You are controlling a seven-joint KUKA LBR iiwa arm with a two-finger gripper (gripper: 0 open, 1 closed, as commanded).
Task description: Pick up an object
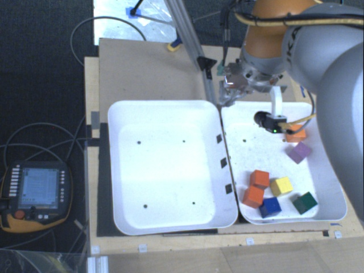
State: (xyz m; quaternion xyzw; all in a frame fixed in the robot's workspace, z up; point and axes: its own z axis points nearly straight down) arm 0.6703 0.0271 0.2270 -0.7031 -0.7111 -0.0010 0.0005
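Note:
Several small blocks lie in the right bin [335,209]. An orange block [296,133] and a purple block [298,151] rest near its right wall. Closer to the front sit two orange blocks [260,178] [253,195], a yellow block [281,185], a blue block [270,206] and a green block [305,202]. My gripper [229,92] hangs under the orange wrist band, over the far end of the wall between the two bins, well away from the blocks. Nothing is seen held in it.
The left bin [122,169] stands beside the right one on a brown board. A slanted metal pole [185,27] crosses behind the gripper. A black sensor [266,120] with a green light hangs off the wrist. A teach pendant [35,195] lies at far left.

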